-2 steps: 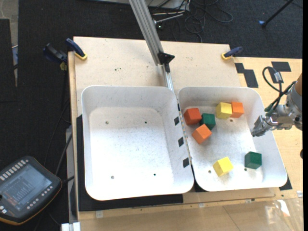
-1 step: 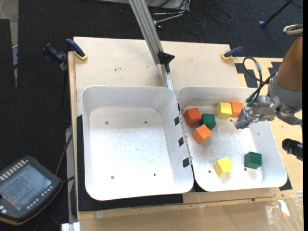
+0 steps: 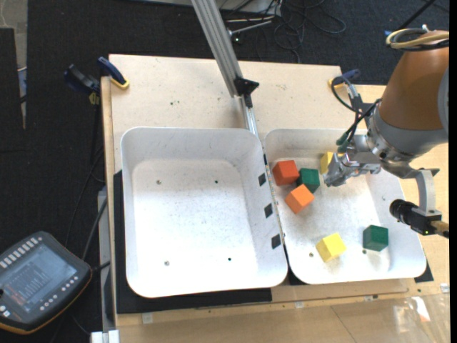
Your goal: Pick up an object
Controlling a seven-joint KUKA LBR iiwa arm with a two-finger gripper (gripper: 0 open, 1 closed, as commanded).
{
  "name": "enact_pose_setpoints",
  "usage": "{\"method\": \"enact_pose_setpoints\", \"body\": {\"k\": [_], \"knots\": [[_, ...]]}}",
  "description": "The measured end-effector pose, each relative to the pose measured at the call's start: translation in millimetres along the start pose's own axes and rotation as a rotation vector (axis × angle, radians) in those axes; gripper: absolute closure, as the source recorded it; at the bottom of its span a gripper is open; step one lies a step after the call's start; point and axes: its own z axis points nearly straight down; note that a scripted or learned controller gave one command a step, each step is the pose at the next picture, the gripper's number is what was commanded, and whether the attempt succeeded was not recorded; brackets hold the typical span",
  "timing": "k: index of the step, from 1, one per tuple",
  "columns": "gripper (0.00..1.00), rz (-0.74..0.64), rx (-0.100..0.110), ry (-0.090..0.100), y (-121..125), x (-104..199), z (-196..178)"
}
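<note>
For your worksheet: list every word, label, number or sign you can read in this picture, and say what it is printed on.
No text here can be read.
The handheld control pendant at lower left has a screen with lines on it, too small and blurred to read.
The blocks, the white bins and the arm carry no visible lettering.

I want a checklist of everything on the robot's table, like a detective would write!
Surface: pale bench bearing left bin and right bin.
Job's things: in the right bin, red block, orange block, two green blocks, yellow block, another yellow one partly hidden.
Clutter: nothing seen.
Grippers: gripper low beside the block cluster; grip unclear.
Cables: black wires behind the bench.
Surroundings: handheld controller, blue clamps.
</note>
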Motion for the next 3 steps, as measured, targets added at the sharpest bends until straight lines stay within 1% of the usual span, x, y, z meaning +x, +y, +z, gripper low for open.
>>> {"method": "enact_pose_setpoints", "body": {"k": [1,2,3], "knots": [[1.00,0.000,-0.001,0.000,17,53,-3],[1.00,0.000,0.003,0.000,30,106,16],[1.00,0.000,-0.001,0.000,52,165,21]]}}
